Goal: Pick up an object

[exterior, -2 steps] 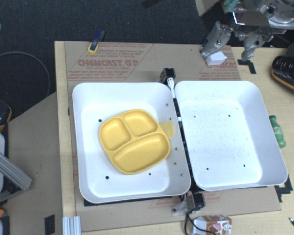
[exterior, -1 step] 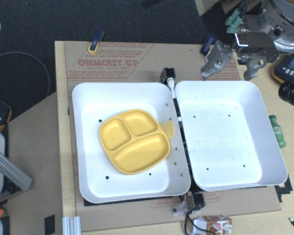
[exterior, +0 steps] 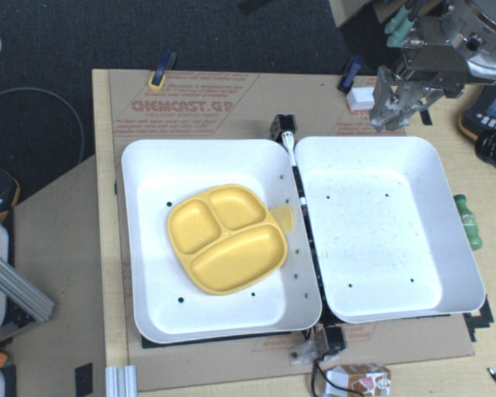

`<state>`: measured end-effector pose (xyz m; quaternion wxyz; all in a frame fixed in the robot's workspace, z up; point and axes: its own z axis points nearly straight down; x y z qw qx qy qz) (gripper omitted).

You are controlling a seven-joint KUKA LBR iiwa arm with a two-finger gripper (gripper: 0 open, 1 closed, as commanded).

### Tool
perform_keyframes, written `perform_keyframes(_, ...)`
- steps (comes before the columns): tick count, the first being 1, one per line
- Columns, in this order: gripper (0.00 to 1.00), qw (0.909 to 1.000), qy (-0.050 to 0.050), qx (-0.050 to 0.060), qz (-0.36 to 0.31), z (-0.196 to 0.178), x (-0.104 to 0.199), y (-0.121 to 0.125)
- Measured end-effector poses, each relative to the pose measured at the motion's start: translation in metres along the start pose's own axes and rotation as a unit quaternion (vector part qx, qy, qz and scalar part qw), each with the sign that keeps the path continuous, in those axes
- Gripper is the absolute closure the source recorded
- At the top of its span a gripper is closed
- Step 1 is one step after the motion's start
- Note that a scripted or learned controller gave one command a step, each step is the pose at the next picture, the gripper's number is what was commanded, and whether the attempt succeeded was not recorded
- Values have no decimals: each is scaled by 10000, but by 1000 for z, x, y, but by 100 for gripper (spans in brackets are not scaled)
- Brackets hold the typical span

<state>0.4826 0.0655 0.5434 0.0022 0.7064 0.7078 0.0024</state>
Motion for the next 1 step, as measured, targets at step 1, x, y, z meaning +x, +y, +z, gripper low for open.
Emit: perform_keyframes(1, 100, 10000, -11, 87, 10, 85, 9, -5)
